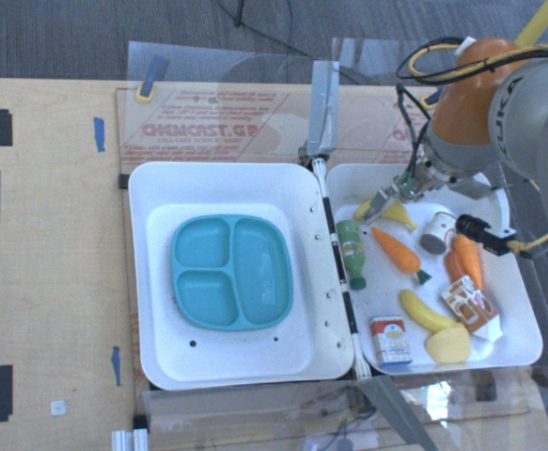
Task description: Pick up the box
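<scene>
Well, your end effector [379, 205] hung over the far corner of the right bin [523, 346], and you couldn't tell whether it was spread or pressed together. The box [391, 339] lay flat at the near edge, well apart from it, just beside the banana [424, 310] and the lemon [448, 345]. You needed to travel toward that near edge, come straight down, and pinch the box across its narrow sides, clear of the bin wall.

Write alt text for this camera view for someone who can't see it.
A grey robot arm's tool hovers over the right bin of toy food, far from the small box at its front edge. The left bin holds a blue divided plate.
</scene>
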